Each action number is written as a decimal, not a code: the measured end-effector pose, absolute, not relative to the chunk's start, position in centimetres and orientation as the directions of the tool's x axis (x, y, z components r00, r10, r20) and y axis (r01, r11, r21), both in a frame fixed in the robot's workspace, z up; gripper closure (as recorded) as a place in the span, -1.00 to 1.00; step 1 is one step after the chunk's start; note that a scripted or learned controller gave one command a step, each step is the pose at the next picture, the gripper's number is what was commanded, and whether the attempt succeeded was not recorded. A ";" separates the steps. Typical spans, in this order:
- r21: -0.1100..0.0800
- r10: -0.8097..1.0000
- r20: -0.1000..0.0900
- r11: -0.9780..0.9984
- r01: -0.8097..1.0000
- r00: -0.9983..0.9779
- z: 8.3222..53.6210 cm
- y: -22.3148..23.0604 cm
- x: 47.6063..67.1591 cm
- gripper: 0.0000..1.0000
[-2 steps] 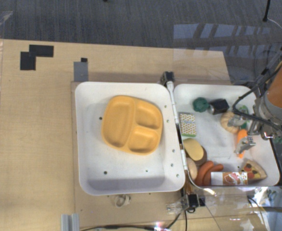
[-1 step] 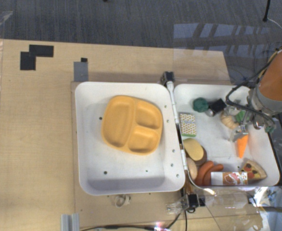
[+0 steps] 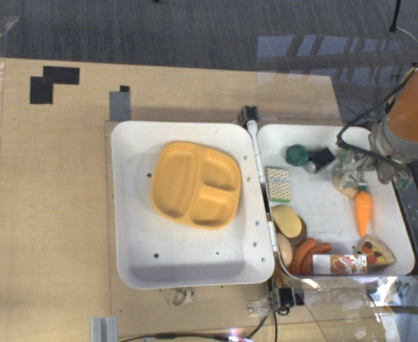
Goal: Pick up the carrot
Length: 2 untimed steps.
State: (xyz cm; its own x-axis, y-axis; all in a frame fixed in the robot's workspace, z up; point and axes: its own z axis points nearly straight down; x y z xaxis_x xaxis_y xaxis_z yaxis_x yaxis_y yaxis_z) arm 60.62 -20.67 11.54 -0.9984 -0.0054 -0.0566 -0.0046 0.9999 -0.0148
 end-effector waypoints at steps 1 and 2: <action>-0.014 -0.005 -0.055 1.000 -0.005 -0.998 11.5 -20.6 60.6 -1.00; -0.007 -0.228 -0.015 0.974 -0.228 -0.974 9.0 -20.6 58.2 -1.00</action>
